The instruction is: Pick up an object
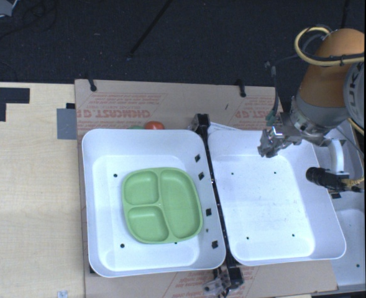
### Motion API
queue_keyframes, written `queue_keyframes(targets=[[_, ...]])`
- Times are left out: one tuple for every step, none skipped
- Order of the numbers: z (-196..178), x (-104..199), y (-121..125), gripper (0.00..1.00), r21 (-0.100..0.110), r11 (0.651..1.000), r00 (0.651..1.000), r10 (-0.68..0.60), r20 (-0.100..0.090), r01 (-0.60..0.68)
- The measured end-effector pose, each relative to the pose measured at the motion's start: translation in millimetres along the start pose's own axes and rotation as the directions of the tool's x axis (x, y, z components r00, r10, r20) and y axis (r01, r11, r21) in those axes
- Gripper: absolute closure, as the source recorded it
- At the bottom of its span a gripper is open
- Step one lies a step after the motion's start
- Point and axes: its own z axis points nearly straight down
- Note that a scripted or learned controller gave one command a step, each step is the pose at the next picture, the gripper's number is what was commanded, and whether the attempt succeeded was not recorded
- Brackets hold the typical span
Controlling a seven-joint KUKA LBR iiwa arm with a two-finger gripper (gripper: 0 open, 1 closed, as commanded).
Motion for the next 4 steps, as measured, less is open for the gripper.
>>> queue_keyframes(targets=[[5.2, 60.9, -1.2, 1.0, 0.005, 1.0, 1.0, -0.004, -0.003, 0.004], [16.1, 113.2, 0.4, 1.0, 0.007, 1.0, 1.0, -0.003, -0.002, 0.003], [5.9, 160.7, 10.2, 1.0, 0.003, 1.0, 1.0, -0.004, -0.002, 0.004], [10.6, 203.8, 17.7, 1.0, 0.004, 1.0, 1.0, -0.004, -0.001, 0.004]])
